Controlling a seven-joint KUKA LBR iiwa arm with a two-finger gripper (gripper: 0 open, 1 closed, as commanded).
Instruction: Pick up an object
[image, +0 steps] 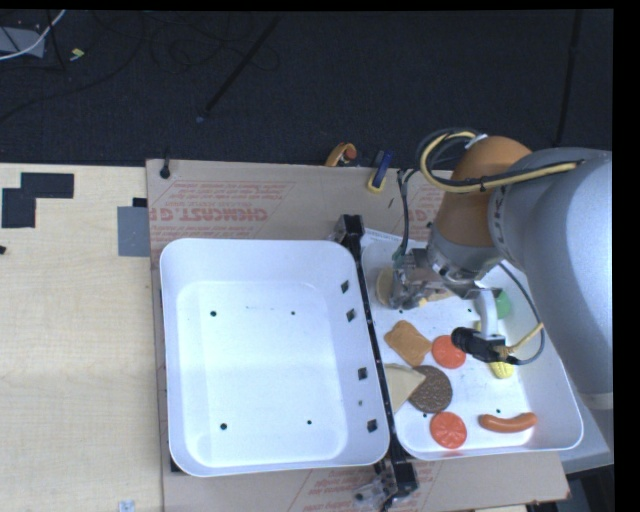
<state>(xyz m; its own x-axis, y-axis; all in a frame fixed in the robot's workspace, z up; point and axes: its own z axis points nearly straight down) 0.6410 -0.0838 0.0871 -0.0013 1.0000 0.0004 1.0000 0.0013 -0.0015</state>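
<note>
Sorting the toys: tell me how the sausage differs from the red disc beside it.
The sausage is long, thin and slightly curved; the red disc is round and flat. The sausage is orange-red, the disc a brighter red. Both lie near the front of the right bin.

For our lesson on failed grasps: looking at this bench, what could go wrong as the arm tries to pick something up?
1. The pincer sits low at the right bin's far corner, close to the wall; it may scrape it.
2. The toys lie crowded: the tan piece, brown disc and orange disc nearly touch, so a grab may nudge neighbours.
3. The arm's cables hang over the toys and could snag.
</note>
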